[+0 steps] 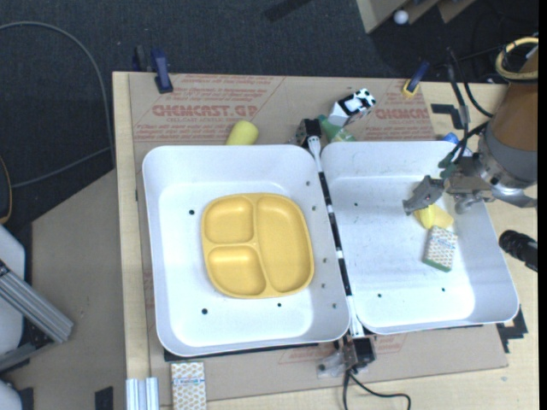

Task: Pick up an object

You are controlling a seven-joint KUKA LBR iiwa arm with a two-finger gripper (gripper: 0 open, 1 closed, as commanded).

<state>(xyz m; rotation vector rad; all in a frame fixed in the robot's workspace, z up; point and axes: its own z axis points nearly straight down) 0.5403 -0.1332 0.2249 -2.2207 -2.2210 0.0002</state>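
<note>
Yellow block (434, 217) beside speckled, green-edged sponge (441, 248)

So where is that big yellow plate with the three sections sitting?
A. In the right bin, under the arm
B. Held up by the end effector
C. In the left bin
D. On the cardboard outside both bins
C: the yellow divided plate lies flat in the middle of the left bin, while the end effector works over the right bin, near a small yellow object.

lab | 2 white bins (171, 229) on clamped cardboard bench (205, 105) | cables (51, 41), dark carpet
</note>
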